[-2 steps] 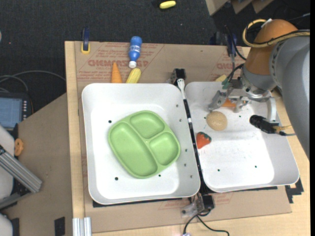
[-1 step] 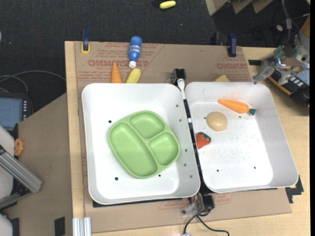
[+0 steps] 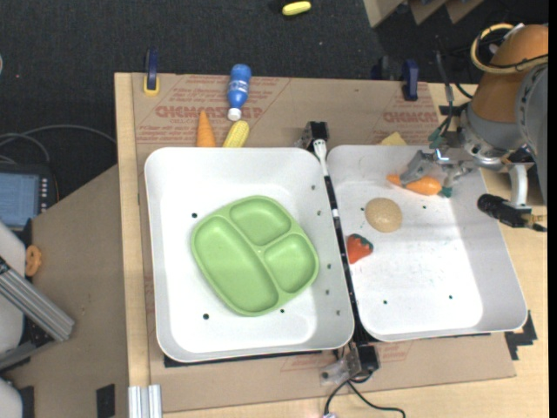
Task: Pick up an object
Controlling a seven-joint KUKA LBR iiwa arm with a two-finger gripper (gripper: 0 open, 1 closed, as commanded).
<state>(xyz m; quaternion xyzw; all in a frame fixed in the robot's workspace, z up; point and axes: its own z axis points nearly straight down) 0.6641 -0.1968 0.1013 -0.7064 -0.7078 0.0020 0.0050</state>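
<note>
In the right bin [image 3: 470, 307], a small orange carrot-like piece [image 3: 416, 184] lies near the far edge. My gripper [image 3: 434, 171] is right over it, at the end of the grey arm with the orange band [image 3: 513, 50]. It is open, and its fingers [image 3: 420, 161] stand on either side of the orange piece's right end. The piece seems to rest on the bin floor. A tan rounded object [image 3: 383, 214] sits just in front of it. A red piece [image 3: 359, 247] lies by the bin's left wall.
The left bin [image 3: 174, 190] holds a green divided plate [image 3: 254, 255]. Behind the bins on the cardboard lie a blue-and-white bottle [image 3: 237, 90], an orange carrot [image 3: 204, 131] and a yellow corn piece [image 3: 236, 133]. A black part [image 3: 509, 212] sticks out over the right bin's right rim.
</note>
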